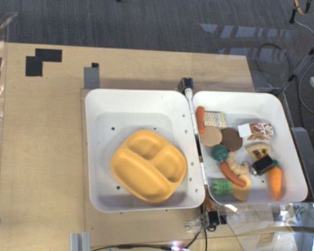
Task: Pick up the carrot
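Observation:
The carrot (pixel 275 182) is a short orange cone lying in the front right corner of the right bin (pixel 285 114), with its tip pointing toward the front wall. Its top end touches a small black block (pixel 263 165). Nothing covers the carrot.
The right bin also holds an orange-red sausage (pixel 200 119) by its left wall, a second orange-red piece (pixel 234 173), two brown discs (pixel 221 137), a teal ball (pixel 219 152), a green piece (pixel 220 186) and small printed packs (pixel 256 130). A yellow divided plate (pixel 149 164) lies in the left bin (pixel 102 140).

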